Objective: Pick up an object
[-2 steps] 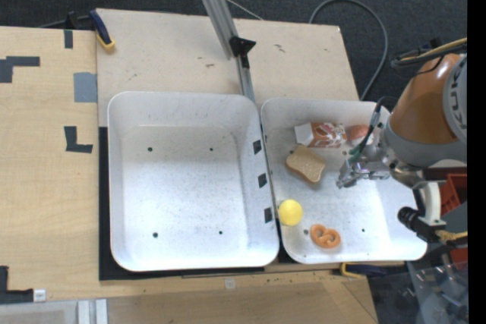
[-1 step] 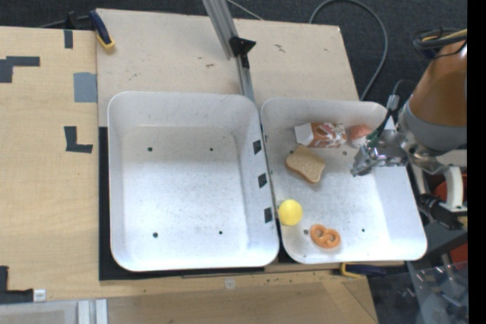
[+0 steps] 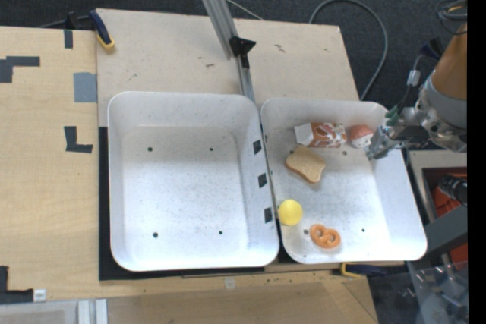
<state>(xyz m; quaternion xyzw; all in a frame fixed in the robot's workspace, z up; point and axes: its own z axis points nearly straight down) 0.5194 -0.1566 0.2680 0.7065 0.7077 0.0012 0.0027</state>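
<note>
Tabletop [image 3: 190,49]: light wood, bearing two shallow white bins side by side.

Left bin [image 3: 121,163]: speckled white floor.

Right bin [image 3: 395,201], contents:
- bread slice [image 3: 305,164], tan, near the middle;
- packaged item [image 3: 325,134], red and white, toward the far wall;
- small pinkish piece [image 3: 360,134], just beside the package on its right;
- yellow ball [image 3: 290,212], close to the left wall;
- orange pretzel [image 3: 325,237], near the front wall.

Gripper [image 3: 377,147]: at the bin's right wall, just beside the pinkish piece; grey arm [image 3: 444,99] entering from the right.

Metal pole [image 3: 216,0]: slanting down to the bins' junction.
</note>
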